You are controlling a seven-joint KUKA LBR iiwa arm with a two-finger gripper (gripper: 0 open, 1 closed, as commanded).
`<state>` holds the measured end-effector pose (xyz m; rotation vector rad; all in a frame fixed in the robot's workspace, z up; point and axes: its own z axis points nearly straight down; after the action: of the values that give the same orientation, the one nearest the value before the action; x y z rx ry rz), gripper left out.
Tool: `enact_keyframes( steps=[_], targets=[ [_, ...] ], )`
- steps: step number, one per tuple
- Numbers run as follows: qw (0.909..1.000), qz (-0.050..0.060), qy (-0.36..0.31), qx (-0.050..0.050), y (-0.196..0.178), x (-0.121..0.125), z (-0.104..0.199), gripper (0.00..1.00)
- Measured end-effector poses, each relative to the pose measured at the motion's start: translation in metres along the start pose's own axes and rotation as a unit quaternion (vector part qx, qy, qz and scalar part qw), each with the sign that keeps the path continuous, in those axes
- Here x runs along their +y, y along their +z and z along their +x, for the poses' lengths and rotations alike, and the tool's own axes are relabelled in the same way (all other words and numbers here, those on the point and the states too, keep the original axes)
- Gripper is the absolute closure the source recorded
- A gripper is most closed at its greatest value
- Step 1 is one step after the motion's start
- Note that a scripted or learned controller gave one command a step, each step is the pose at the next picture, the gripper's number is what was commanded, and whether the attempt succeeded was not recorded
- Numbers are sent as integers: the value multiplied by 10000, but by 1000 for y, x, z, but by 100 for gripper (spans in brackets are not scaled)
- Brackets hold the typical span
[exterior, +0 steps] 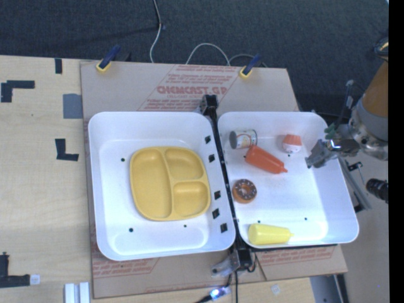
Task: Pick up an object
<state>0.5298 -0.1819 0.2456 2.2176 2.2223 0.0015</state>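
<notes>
Yellow block point(269, 234) far from pincer point(317, 154)

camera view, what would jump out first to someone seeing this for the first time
The big yellow divided plate fills the middle of the left bin. The right bin holds small bright items: an orange carrot, a donut and a yellow piece at its near edge. The gripper hangs over that bin's right rim.

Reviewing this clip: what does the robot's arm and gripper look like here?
The arm enters at the right edge: an orange band above a rounded grey wrist. Below it sits a silver-grey metal fitting, and the gripper is dark grey and angular. Thin black cables run along the wrist.
</notes>
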Motion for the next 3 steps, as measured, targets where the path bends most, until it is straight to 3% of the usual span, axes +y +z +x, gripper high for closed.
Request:
enact_keyframes(
  steps=[3],
  targets=[
    [10000, 14, -31, 12, 21, 49, 162, 100]
  ],
)
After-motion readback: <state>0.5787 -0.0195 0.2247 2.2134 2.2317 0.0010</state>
